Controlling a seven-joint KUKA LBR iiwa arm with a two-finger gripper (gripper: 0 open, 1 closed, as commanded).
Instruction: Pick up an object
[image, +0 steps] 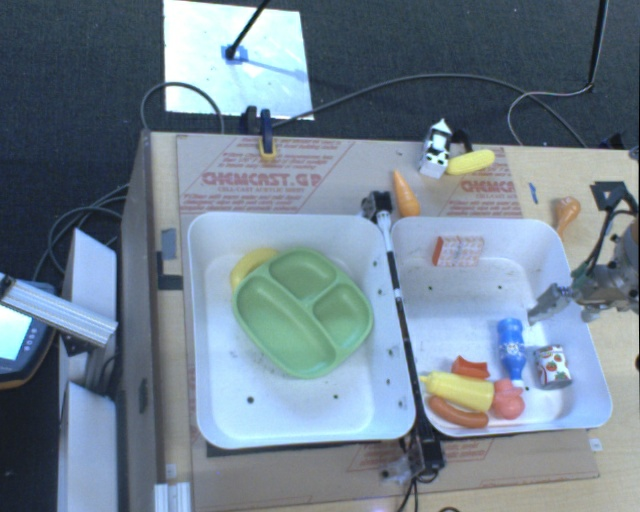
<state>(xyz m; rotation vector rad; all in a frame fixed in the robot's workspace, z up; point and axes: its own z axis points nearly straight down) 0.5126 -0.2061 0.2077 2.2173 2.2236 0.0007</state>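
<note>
My gripper (556, 298) reaches in from the right over the right rim of the right bin (480, 290), and nothing shows in it. Just left of it and below stands a blue bottle (511, 346). A small brown-and-white packet (551, 366) lies under the gripper near the bin's right wall. Along the front of the bin lie a yellow corn-like piece (458, 388), a sausage (458, 411), a red wedge (470, 366) and a red ball (508, 404). An orange-and-white box (458, 250) sits at the back.
The left bin (215, 400) holds a green divided plate (301, 312) with a yellow item (250, 263) tucked under its back edge. Behind the bins lie a toy cow (436, 148), a banana (470, 161), a carrot (405, 194) and another orange piece (567, 210).
</note>
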